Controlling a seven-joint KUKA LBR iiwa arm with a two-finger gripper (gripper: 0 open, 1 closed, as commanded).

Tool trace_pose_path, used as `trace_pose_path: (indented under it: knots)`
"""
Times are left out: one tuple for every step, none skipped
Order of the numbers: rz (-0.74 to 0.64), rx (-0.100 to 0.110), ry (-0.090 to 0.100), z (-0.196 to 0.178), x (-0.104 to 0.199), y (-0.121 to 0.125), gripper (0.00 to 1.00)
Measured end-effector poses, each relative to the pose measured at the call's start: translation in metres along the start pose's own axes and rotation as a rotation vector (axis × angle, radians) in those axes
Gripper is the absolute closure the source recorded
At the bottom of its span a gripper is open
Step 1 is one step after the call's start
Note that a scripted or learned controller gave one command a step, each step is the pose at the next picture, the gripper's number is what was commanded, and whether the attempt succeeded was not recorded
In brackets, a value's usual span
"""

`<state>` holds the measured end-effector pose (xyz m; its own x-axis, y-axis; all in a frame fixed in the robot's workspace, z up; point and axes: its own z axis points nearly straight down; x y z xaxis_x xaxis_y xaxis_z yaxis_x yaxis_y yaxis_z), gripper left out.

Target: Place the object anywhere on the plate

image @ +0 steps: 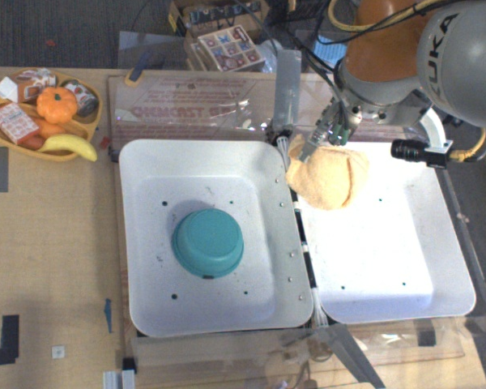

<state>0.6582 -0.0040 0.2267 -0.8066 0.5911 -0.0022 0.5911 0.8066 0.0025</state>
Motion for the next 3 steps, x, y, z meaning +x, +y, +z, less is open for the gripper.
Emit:
trace_pose_path:
  knots:
    - [-0.400,-0.002,-0.002,0.005,0.033,0.049,1.00]
    - [-0.633,-0.004,-0.004,-0.007,0.066,0.093,1.00]
    - [-0.634,-0.005,-0.004,-0.014,0.093,0.135,1.00]
